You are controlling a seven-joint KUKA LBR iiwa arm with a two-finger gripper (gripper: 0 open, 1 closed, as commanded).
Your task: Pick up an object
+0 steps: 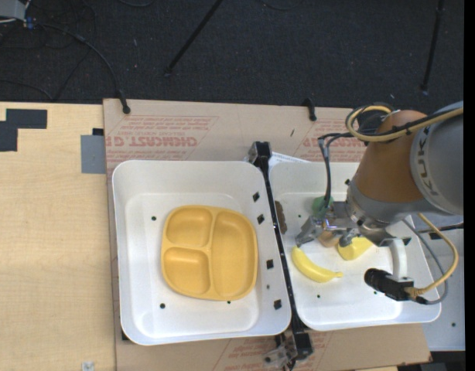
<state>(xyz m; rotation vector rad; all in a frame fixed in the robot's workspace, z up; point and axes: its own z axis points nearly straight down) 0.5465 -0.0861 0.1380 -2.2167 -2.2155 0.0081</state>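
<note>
Within the right bin (353, 315), near its middle, a yellow banana (315, 267) is seen lying flat on the white floor, curved and apart from the walls. Just to its upper right a second, blockier yellow object (355, 247) is partly covered by the wrist of the arm; its exact shape cannot be made out. A small green item (322, 205) is seen further up, beside a dark cable that hangs from the arm.

The gripper (324, 233) is lowered into this bin, just above the banana and beside the yellow block. Its metal fingers are glimpsed under the wrist, but whether they are spread or closed cannot be told from this slanted view, and nothing can be confirmed between them. The banana appears untouched and resting on the bin floor.

Judged from this, the approach is made but no pick is shown as done: no object is lifted, and the closing and raising are left. The yellow block seems the likelier target, being nearest the fingertips, though this is only a judgement.

Further out, the left bin (137, 300) holds a yellow divided plate (210, 252) with three compartments, well apart from the arm. Both bins are set on a cardboard sheet (183, 134) over the wooden bench (44, 238).
</note>
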